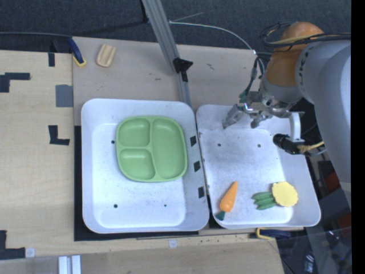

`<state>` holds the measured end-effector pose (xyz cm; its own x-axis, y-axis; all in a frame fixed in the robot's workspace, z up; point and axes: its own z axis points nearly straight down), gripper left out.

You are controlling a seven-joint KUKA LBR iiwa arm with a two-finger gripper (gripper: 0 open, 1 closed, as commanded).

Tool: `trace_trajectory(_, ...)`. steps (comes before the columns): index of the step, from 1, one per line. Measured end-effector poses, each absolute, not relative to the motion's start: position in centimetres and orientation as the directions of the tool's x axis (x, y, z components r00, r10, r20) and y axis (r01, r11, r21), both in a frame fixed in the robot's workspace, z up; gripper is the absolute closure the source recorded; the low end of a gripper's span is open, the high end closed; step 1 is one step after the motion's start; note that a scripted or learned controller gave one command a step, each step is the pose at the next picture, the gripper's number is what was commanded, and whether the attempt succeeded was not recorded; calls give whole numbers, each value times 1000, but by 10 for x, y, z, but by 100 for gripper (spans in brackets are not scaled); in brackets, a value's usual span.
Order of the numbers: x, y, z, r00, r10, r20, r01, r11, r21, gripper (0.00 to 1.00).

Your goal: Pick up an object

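At the near edge of the right bin [296, 213], an orange toy carrot [228, 197] lies tilted close to the bin's left wall, its green-tipped end toward the front rim. To its right, well apart from it, a small green pea pod [263, 199] rests touching a yellow, frilly-edged toy [284, 194] near the bin's front right corner. The rest of this bin's speckled white floor lies open between those pieces and me.

In the left bin [91, 153], a light green divided plate [151, 148] with three compartments sits a little above the middle, near the wall shared with the right bin.

Farther back, my gripper [246, 117] hangs over the far left corner of the right bin, well apart from the carrot, the pea pod and the yellow toy. My jaws hold nothing; from this angle I cannot tell whether they are spread or closed. My grey arm [331, 90], with its orange band [288, 50] above the wrist, comes in from the right.

Beyond the bins, on the wooden bench [34, 153], a slanted metal post [165, 33] rises from behind the left bin. A small tan block [105, 55] and a blue and yellow clip [76, 52] lie near the far left corner.
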<state>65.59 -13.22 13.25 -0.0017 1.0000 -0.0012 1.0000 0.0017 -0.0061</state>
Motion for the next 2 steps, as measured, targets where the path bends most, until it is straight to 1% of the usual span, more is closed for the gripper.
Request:
trace_trajectory(1,657,-131,146,-4,1000,-1,1000,4,-2,100)
trace_trajectory(2,652,-130,191,-2,1000,0,1000,2,3,100)
